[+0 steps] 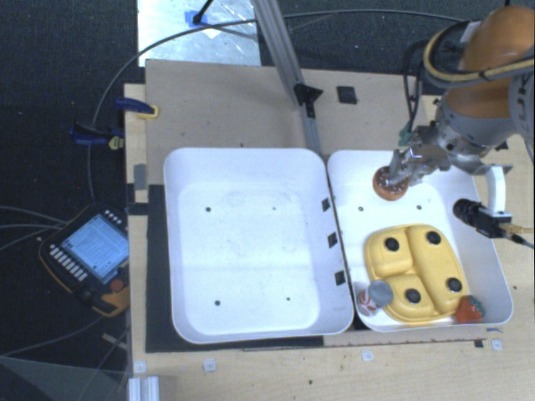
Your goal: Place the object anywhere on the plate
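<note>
**Gripper down on the brown disc**

No readable writing anywhere. The plate [415,272] (yellow, sectioned) sits in the right bin [351,182]. Behind it the arm [485,65] reaches in, gripper [401,172] low over a brown round object [388,187], fingers touching it; grasp or not, I cannot tell.

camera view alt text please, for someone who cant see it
The arm's end effector is down over a small brown round object at the back of the right white bin. A yellow compartmented plate sits at that bin's front, with a small grey piece and a red piece at its edges. The left bin lies beside it.
</note>
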`<action>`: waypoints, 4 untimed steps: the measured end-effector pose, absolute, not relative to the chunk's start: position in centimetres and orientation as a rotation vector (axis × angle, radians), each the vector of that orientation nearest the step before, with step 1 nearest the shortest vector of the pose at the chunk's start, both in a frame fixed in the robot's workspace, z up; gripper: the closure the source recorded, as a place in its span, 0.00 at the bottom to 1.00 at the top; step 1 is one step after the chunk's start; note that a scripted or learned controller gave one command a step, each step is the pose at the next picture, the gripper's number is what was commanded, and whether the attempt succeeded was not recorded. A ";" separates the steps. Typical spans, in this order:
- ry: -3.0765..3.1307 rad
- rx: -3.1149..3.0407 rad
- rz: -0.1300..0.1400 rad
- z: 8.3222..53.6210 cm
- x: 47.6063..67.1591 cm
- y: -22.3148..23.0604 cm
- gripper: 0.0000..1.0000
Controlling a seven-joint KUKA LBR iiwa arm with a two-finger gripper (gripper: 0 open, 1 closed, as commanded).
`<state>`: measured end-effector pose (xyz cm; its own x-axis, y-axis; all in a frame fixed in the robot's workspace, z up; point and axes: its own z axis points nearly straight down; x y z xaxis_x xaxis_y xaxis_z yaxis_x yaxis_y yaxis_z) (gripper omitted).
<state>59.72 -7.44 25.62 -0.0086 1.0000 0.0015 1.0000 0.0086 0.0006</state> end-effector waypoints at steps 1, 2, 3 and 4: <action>-2.231 -2.210 -0.002 25.2 58.1 -1.4 1.00; -2.230 -2.210 0.000 24.6 55.8 2.8 1.00; -2.231 -2.208 -0.002 24.7 53.9 8.1 1.00; -2.232 -2.208 -0.001 23.6 53.0 13.9 1.00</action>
